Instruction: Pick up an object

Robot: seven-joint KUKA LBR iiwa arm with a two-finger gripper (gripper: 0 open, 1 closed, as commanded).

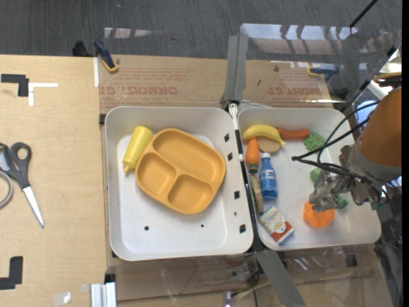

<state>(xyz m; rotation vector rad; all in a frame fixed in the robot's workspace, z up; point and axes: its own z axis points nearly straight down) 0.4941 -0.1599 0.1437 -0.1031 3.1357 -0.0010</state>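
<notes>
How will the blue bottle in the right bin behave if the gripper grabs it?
The blue bottle lies on its side and looks round, so it may roll or slip. It sits close beside an orange toy, likely crowding the fingers. Probably light.

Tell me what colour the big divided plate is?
Orange-yellow; the divided plate shows best in the camera view.

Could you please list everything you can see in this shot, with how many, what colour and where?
bins: two, white, side by side on the bench
divided plate: one, orange-yellow, left bin
bottle: one, yellow, left bin beside the plate
banana: one, yellow, right bin
blue bottle: one, right bin
small carton: one, white and red, right bin
orange object: one, right bin under the claw
scissors: one, grey, bench at left
arm: one, grey and orange, right
claw: one, dark, over the orange object
</notes>
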